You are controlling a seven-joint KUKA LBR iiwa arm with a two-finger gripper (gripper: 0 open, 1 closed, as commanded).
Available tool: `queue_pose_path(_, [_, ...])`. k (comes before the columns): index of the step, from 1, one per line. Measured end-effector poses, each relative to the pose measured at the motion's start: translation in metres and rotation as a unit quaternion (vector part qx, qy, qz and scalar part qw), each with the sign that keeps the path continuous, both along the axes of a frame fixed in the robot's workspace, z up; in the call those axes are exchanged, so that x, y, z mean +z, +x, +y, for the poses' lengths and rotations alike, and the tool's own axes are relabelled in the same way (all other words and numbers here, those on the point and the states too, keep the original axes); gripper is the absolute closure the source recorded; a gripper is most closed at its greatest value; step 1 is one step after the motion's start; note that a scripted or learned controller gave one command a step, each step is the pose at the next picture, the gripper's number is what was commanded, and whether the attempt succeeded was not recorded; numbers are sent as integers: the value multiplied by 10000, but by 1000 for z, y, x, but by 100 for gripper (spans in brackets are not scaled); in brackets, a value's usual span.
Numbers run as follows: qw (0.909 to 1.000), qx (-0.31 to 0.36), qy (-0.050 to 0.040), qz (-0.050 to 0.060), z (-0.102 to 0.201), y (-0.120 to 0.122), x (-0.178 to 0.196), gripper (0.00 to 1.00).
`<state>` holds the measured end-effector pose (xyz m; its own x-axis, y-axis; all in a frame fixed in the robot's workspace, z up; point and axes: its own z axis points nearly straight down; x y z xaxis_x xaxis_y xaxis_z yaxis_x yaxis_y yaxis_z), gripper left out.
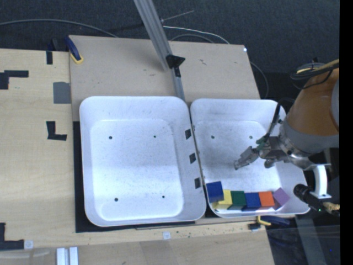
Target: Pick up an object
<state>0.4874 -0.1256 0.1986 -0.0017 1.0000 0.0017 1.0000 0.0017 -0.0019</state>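
Note:
Several coloured blocks lie in a row along the near edge of the right bin (231, 110): a blue block (214, 190), a yellow one (224, 199), a green one (237, 198), another blue one (252, 200), an orange one (266, 199) and a purple one (281, 196). My gripper (241, 162) hovers over the right bin's middle, above and behind the row of blocks, pointing left. Nothing shows between its fingers.
The left bin (132, 159) sits beside the right one. A grey metal post (151, 24) slants in from the top down to the bins' junction. Cables trail on the dark floor beyond the bench.

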Motion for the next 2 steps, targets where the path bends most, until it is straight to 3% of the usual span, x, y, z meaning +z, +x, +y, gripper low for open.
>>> queue_pose_path(1, [10000,36,-2,-46,97,2,134,0])
queue_pose_path(2, [10000,-2,-15,-3,93,0,129,0])
